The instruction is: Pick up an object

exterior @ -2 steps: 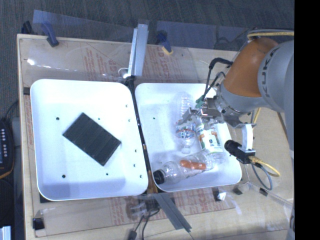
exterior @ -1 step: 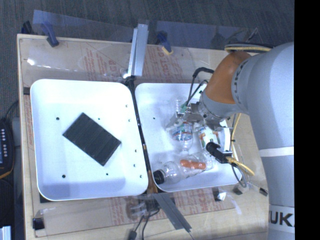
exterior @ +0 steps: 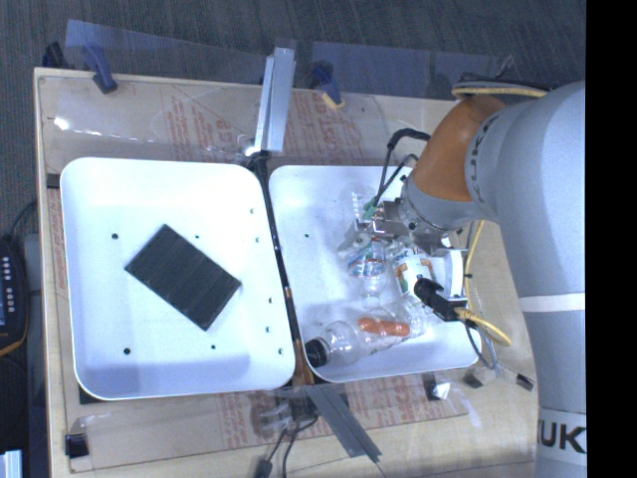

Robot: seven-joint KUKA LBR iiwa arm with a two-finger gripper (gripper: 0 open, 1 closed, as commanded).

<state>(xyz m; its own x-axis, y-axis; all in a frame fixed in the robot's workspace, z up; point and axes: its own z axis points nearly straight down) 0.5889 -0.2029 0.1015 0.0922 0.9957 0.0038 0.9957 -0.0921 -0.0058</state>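
Note:
My gripper (exterior: 370, 239) is low in the right bin (exterior: 309, 217), its metal fingers reaching left over a clear plastic bottle (exterior: 366, 263) that lies among crumpled clear wrap. The arm's orange band (exterior: 445, 157) sits above it at the bin's right side. A clear bottle with a black cap (exterior: 333, 345) lies at the bin's front. Beside that bottle rests a small orange object (exterior: 384, 326). In the left bin (exterior: 100, 207) a dark grey flat rectangular pad (exterior: 183, 276) lies at a slant.
A metal divider bar (exterior: 274, 98) stands at the back between the bins. Blue clamps (exterior: 323, 80) hold the clear sheet at the bench's back edge. Yellow and black cables (exterior: 468, 312) trail by the right bin's right wall.

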